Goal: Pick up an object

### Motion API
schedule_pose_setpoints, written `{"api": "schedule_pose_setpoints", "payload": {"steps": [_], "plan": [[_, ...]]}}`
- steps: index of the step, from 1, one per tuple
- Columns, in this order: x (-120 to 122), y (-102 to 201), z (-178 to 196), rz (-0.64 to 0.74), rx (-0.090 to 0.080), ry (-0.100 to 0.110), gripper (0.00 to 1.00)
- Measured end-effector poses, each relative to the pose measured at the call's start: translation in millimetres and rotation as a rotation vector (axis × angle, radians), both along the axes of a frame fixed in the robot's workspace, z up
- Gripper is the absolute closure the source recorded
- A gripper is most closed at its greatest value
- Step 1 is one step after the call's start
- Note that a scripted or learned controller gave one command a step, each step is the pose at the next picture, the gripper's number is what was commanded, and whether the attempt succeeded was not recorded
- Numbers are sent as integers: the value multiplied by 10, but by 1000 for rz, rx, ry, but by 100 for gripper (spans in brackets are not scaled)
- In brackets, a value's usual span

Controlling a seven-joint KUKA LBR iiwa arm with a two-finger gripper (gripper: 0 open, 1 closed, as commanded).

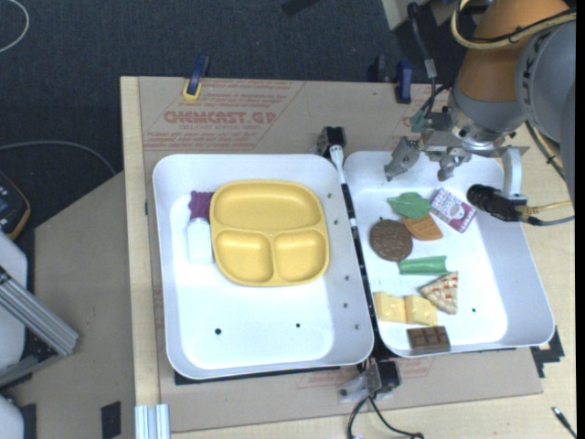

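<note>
Left bin: a yellow divided tray is seen in its upper half, a purple item and a white bottle wedged between the tray and the bin's left wall. The lower half of that bin is bare floor.

Right bin: items are clustered left of centre. Brown round cookie is closest to the left wall; green leaf and an orange piece are overlapped just above and right of it. Green pod is below the cookie. Yellow cheese block, pizza slice and chocolate bar are packed toward the lower edge, the bar almost at the rim. Pink packet is tilted, just right of the leaf. Bare floor is left along the right wall.

Gripper is held over the right bin's upper edge, fingers spread apart, nothing between them. Leaf and packet sit just below it, not touched.
</note>
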State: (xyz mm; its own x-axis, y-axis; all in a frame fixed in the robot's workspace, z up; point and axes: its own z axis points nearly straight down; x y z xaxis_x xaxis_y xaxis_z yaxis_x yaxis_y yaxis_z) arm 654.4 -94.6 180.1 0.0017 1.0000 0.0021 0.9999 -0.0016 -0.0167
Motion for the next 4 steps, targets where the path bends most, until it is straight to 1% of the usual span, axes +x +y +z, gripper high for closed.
{"api": "schedule_pose_setpoints", "payload": {"steps": [1, 2, 3, 4], "plan": [[30, -1, 97, 2, -2, -15, 0], [61, 35, -342, 4, -1, -11, 0], [44, -40, -806, 1, -2, -11, 0], [48, -34, -954, 2, -3, -15, 0]]}}
